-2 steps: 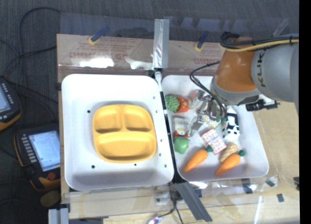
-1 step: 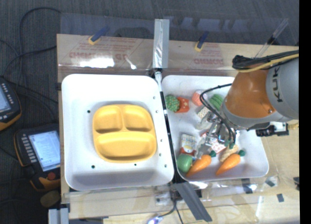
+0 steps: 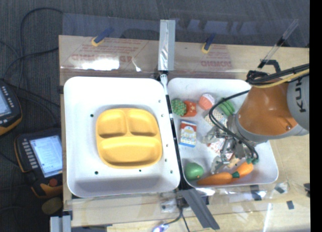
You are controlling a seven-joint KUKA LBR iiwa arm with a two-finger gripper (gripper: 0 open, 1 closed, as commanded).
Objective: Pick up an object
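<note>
My gripper (image 3: 227, 159) low in right bin (image 3: 269, 173), lower right of frame | finger state: cannot tell (cables clutter it) | toy carrot (image 3: 217, 178) just below-left, long axis roughly left-right | nearest pick.

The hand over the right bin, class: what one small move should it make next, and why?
Probably a short straight descent. The hand hangs low in the right bin, just above the orange carrot lying along the near wall, with a green round toy beside the carrot's left end. Whether anything is gripped can't be seen, so lowering onto the carrot seems the safest next step.
</note>
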